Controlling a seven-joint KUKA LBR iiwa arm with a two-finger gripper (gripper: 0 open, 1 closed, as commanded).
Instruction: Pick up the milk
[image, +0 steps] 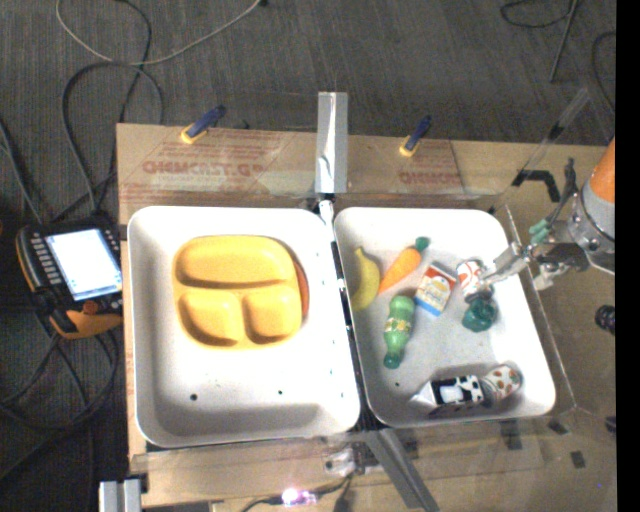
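Observation:
The milk (459, 392), a black-and-white cow-patterned carton, lies on its side near the front wall of the right bin (520, 350). My gripper (480, 282) reaches in from the right and hovers over the bin's upper right part, well behind the milk. It sits just above a teal object (481, 316) and right of a small orange, white and blue carton (434, 290). Nothing is visibly held.
The right bin also holds a banana (363, 278), a carrot (402, 264), a green bottle (398, 328) and a spotted can (502, 381) touching the milk's right end. The left bin (160, 380) holds a yellow divided tray (240, 290).

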